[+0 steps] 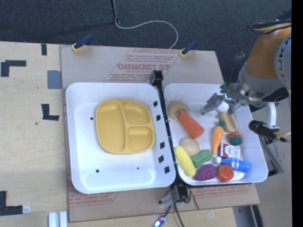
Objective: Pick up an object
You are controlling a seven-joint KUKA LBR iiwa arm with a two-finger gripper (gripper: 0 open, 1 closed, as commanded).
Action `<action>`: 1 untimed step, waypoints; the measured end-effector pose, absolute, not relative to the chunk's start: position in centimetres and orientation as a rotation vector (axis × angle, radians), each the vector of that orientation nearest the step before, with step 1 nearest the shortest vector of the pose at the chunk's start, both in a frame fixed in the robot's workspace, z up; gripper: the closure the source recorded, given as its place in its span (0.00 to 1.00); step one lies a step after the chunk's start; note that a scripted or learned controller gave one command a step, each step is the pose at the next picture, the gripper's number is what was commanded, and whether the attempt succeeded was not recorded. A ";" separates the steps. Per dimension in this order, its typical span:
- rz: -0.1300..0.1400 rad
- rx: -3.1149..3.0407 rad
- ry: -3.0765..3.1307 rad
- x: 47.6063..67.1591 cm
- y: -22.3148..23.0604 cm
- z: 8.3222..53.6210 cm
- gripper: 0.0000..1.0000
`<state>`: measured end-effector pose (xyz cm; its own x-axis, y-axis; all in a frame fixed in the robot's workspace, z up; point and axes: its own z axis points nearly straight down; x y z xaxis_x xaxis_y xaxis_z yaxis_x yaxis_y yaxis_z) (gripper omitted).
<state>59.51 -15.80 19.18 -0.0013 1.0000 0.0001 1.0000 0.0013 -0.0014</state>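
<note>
Behind end effector, half-hidden bun

Single fixed camera overhead, slanted, probably mid-range, both bins.

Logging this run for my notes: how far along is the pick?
Done: the tool has reached over the right bin, above the toy food. In hand: nothing visibly between its fingers. Left: grasping and lifting an item, perhaps the carrot nearby.
</note>
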 end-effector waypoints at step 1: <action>0.009 -2.208 -2.219 56.6 -9.0 8.4 0.00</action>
